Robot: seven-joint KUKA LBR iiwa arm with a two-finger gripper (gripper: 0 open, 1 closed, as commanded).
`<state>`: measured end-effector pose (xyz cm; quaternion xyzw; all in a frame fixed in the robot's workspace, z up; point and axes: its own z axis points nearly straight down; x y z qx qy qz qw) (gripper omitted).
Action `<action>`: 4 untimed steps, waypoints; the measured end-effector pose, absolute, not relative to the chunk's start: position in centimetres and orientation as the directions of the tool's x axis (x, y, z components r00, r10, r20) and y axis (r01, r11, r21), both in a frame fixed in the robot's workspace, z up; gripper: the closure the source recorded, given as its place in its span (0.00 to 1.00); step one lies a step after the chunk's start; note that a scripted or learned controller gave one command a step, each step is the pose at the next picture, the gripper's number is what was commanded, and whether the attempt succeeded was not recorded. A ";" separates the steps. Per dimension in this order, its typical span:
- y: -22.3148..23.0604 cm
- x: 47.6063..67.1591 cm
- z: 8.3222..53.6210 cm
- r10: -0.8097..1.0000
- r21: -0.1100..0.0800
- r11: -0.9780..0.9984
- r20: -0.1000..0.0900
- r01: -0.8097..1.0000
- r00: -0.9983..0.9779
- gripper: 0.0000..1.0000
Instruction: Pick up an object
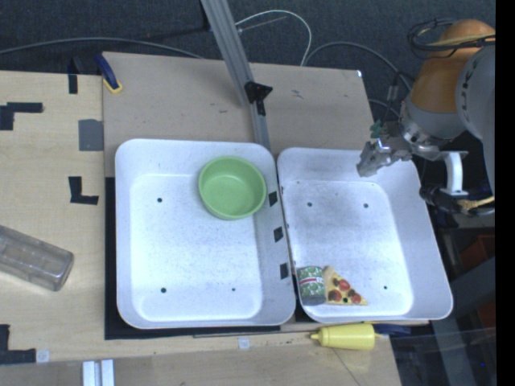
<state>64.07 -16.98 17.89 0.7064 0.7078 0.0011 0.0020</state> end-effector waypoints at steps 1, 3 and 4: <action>-17.1 64.0 22.2 1.000 0.004 0.002 -0.001 1.000 -0.002 1.00; -12.5 61.9 27.9 1.000 -0.001 0.005 0.001 1.000 -0.005 1.00; -8.0 59.0 25.9 1.000 -0.005 0.004 0.001 1.000 -0.004 1.00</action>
